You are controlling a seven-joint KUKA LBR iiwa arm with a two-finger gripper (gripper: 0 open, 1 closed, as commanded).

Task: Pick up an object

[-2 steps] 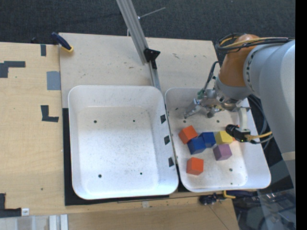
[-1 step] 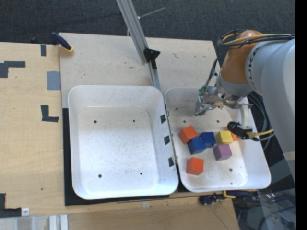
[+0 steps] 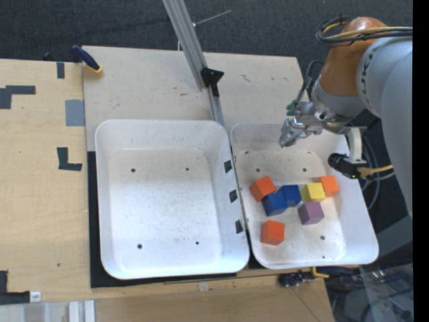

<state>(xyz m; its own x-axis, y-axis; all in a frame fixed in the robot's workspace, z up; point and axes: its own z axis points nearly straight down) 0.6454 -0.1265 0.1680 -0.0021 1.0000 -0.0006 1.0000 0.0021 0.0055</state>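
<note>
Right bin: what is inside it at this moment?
The right bin holds three orange blocks, two blue blocks, a yellow block and a purple block. The end effector covers part of its far edge.

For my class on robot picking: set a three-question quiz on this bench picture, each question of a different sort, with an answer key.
1. Multiple choice: which bin holds the coloured blocks? A) the left bin B) the right bin C) both.
2. True or false: the gripper hangs over the far end of the right bin, apart from the blocks.
3. Fill in: the lone block nearest the camera, lying apart from the cluster, is the ____ block.

Key
1. B
2. True: the blue blocks, the yellow block and the purple block all lie nearer the camera than the gripper.
3. orange
</note>
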